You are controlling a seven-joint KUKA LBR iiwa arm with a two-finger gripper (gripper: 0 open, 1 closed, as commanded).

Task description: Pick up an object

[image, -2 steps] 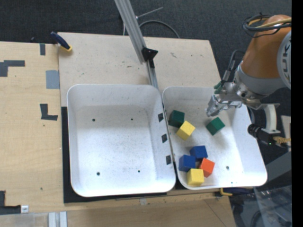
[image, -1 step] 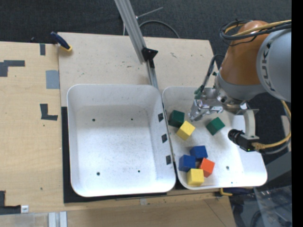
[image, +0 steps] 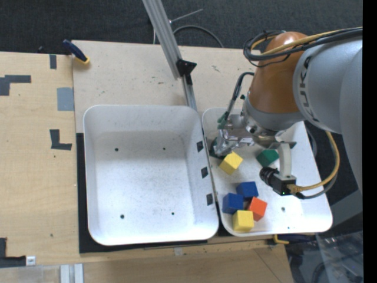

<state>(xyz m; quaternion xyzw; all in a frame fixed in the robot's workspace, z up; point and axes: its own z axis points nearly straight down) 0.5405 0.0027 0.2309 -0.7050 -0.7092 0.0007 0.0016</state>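
Gripper point(image: 226, 144): lowered into the right bin point(image: 318, 220); whether it is released or clenched cannot be told, since the wrist hides its tip.
Held: nothing is seen in the grasp, so no pick can be claimed.
Yellow cube point(image: 231, 162): just below the gripper, touching or nearly so (which one cannot be told), turned cornerwise and resting on the bin floor.
Step in hand: judged to be the descent onto this cube, with closing not yet confirmed.
Doing it well: the gripper should be centred over the cube and squared to two flat faces, because a diagonal grip is likely to squirt it aside.
Bin wall: close on the gripper's left, so room should be left there before closing.
Green block point(image: 268, 156): near, on the gripper's right, apart from the cube; it need not be disturbed.
Far cluster: two blue cubes point(image: 240, 196), an orange cube point(image: 257, 207) and a second yellow cube point(image: 243, 220), packed together well below the gripper; a poorer choice, being crowded.
Lift: best made straight up and slowly, with the hold checked once clear of the floor.
Left bin point(image: 141, 175): beyond the wall.
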